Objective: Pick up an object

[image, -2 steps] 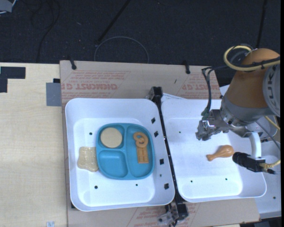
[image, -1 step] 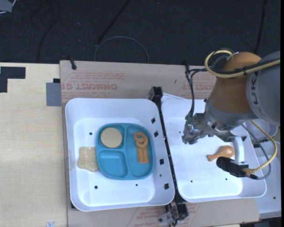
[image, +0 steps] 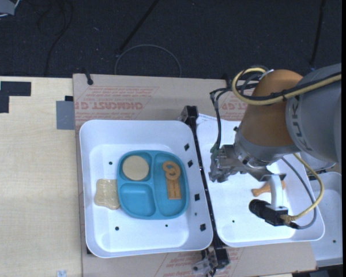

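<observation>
Blue compartment tray (image: 139, 202), round tan disc (image: 135, 167)

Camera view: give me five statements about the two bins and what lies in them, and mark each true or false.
1. The blue divided plastic tray lies in the view's left white bin. True.
2. The round tan disc lies on the bin floor beside the tray. False: it sits in the tray's upper left compartment.
3. The brown key-shaped piece lies in the tray's right compartment. True.
4. The pale yellow spongy square rests inside the tray. False: it lies outside, at the tray's left edge.
5. The tool is over the view's right white bin. True.
</observation>
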### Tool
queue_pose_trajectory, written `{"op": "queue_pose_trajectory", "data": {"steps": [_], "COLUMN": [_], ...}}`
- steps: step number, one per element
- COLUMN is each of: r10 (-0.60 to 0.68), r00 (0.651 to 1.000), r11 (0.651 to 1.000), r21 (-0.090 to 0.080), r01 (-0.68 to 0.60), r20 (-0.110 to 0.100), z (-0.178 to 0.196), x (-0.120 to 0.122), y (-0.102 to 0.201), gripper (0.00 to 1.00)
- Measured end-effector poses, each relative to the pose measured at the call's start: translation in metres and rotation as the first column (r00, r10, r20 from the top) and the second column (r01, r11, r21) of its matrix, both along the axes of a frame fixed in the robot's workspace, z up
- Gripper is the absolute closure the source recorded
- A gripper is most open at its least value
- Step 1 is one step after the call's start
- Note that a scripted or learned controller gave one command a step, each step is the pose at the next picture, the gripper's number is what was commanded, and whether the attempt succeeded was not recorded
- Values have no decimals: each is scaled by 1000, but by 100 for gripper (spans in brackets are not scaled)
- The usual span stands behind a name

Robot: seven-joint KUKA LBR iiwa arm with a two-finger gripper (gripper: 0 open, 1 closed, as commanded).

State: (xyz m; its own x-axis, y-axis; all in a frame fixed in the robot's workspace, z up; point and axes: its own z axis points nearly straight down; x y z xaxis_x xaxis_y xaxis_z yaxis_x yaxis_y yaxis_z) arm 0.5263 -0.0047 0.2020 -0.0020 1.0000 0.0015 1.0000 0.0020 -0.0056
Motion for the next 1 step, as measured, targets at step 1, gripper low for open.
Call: {"op": "queue_pose_trajectory", "data": {"steps": [1], "r10": [1], "r00": [1000], "r11": [1000], "r21": [1], "r01": [-1], "r20": [-1], "z": [-3], "x": [-14], "y": [51], "gripper": [100]}}
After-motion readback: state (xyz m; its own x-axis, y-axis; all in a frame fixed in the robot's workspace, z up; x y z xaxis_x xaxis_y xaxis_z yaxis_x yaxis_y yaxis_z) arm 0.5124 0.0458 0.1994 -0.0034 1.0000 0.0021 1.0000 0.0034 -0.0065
